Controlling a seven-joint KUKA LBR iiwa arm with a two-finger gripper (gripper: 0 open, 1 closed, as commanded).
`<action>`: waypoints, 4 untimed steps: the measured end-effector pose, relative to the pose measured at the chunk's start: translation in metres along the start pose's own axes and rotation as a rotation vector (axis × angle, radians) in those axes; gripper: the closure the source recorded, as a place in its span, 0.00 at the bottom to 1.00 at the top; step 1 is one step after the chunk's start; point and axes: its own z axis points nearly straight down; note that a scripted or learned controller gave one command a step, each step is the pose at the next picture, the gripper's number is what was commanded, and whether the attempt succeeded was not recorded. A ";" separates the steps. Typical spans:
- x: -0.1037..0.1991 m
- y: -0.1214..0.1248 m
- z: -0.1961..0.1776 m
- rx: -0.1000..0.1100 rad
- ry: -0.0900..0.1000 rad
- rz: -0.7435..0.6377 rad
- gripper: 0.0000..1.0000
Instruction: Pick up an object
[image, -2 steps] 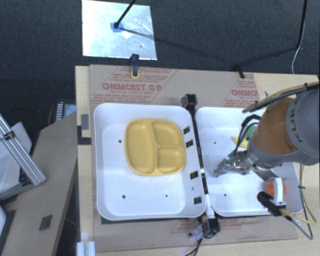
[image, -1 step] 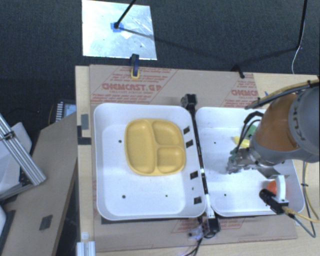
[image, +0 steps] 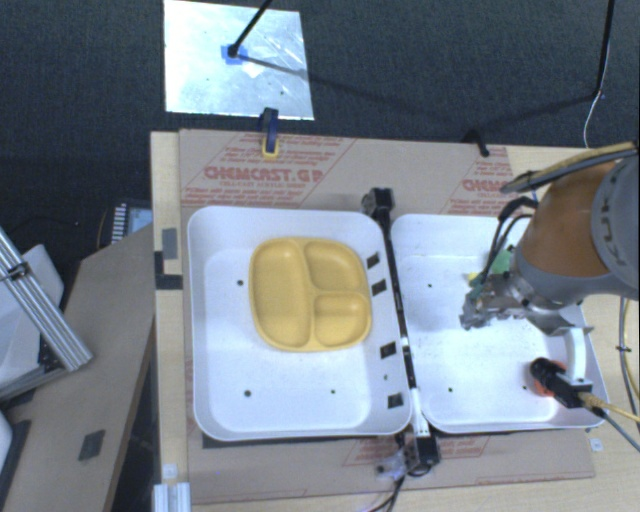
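A yellow plate (image: 308, 293) with three compartments lies in the left white bin (image: 220, 390). The arm reaches in from the right, and my gripper (image: 478, 308) hangs low over the middle of the right white bin (image: 440, 400), close to its floor. A small green and yellow thing (image: 492, 268) peeks out just behind the gripper, mostly hidden by the wrist. Nothing shows between the gripper and the bin floor on its left side. The arm's grey and orange body covers the right part of that bin.
A small orange-red piece (image: 540, 373) sits near the right bin's front right corner, under the wrist. A black divider strip (image: 392, 300) runs between the bins. Both bins rest on a cardboard sheet (image: 330, 165). A silver sheet (image: 238, 60) lies beyond the bench.
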 end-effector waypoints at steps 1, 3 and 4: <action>0.000 0.006 -0.064 -0.003 -0.001 0.000 1.00; 0.053 0.011 -0.103 0.003 0.002 -0.006 1.00; 0.112 0.015 -0.094 0.005 0.003 -0.006 1.00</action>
